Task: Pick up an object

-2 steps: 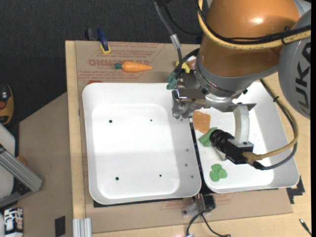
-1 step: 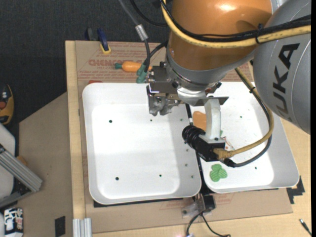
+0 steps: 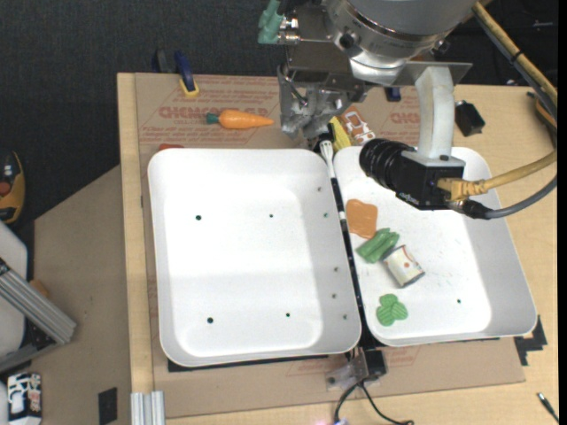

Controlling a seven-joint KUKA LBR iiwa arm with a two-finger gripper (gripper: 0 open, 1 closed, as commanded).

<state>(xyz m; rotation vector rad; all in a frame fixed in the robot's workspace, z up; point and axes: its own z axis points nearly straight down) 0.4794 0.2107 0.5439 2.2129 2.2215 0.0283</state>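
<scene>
Arm [image 3: 399, 7] comes in from the top, gripper [image 3: 310, 118] sitting over the far rim of the right bin [image 3: 496, 308], close to the seam with the left bin [image 3: 239, 343]. Can't tell the gripper's state (the metal parts there blur together), and nothing is visibly held. Pickable items are all in the right bin's near-left part: orange piece [image 3: 361, 217] closest to the gripper, green piece [image 3: 377, 244] just below it and touching, grey block [image 3: 406, 266] with a red mark just beside the green piece, small green leafy thing [image 3: 391, 309] nearest the bin's front rim. A black camera unit [image 3: 412, 175] hangs over the bin's far half. Outside the right bin, well to its left on the board: a carrot [image 3: 241, 119] and a yellow-blue clamp [image 3: 186, 73].
</scene>
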